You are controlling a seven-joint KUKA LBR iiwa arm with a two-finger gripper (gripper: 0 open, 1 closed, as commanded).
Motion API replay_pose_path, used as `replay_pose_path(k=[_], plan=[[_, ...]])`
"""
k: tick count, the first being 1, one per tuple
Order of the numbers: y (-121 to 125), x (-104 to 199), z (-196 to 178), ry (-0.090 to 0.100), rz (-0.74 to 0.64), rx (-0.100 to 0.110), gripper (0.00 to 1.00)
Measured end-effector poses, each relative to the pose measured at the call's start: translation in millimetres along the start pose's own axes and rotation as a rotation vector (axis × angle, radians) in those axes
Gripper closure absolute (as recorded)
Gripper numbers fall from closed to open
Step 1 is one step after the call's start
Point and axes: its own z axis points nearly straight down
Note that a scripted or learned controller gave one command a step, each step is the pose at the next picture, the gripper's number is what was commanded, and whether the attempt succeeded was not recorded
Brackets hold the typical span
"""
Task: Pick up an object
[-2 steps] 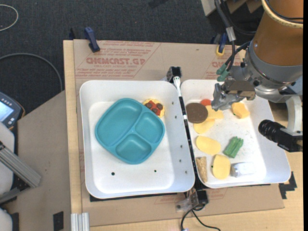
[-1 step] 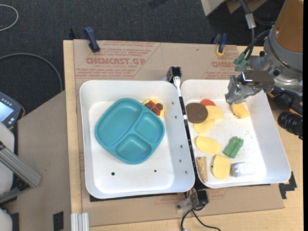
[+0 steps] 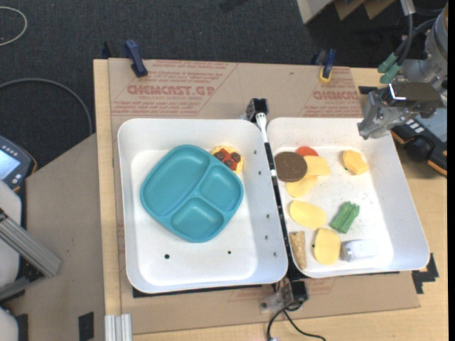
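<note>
One fixed camera looks down from above at a slant, far enough off to take in the whole table [image 3: 213, 77] and some dark floor [image 3: 64, 20] beyond it. The view faces the table so that its far edge lies toward the top of the picture. The left bin [image 3: 135, 190] and the right bin [image 3: 398, 204] sit side by side near the middle. The arm [image 3: 419, 69] comes in at the upper right corner, partly cut by the frame.
</note>
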Motion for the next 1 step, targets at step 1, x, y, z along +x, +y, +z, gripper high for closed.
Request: replay_pose_path(k=[1], plan=[[-2.6, 207.2, -0.8, 0.005, -0.020, 0.005, 1.00]])
